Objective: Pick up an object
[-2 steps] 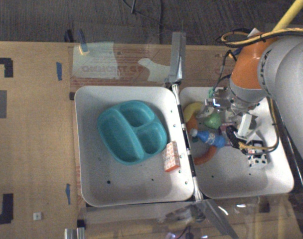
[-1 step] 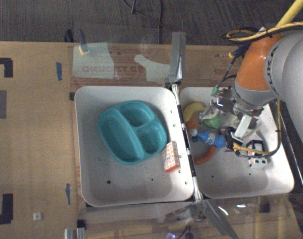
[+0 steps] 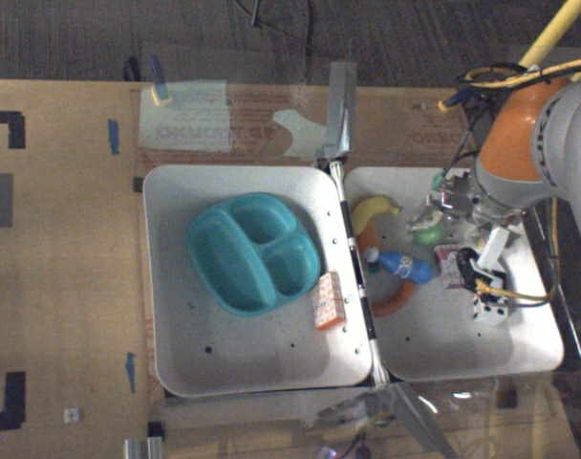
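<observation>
The robot's hand [image 3: 441, 210] hangs low over the right bin [image 3: 462, 352], and from this angle it cannot be told whether it is clenched or released. A small green piece [image 3: 426, 236] sits just below and touching it, and looks like the likeliest pick. Nothing shows the piece actually being gripped.

It appears to be a light, rounded plastic toy. It is probably stiff and rather slick, so a squeeze across its widest middle would serve better than a pinch at an edge, which could squirt it out.

Just beside the hand, on its lower side, lies a pink packet [image 3: 450, 264]. It looks flat and thin and would likely be hard to lift off the floor of the bin. A little further to the hand's left rests a blue bottle [image 3: 405, 266] on its side. It is liable to roll and is best taken across the body.

Beyond the bottle, a yellow banana [image 3: 372, 208] and a reddish sausage [image 3: 391, 301] crowd the dividing wall, leaving little room on that side.

Well away, in the left bin [image 3: 233, 361], a small box [image 3: 329, 301] sits by the wall next to a teal plate [image 3: 254, 253]. The plate is broad and would be awkward to take except by its rim. The wooden tabletop [image 3: 61, 285] stretches furthest off.
</observation>
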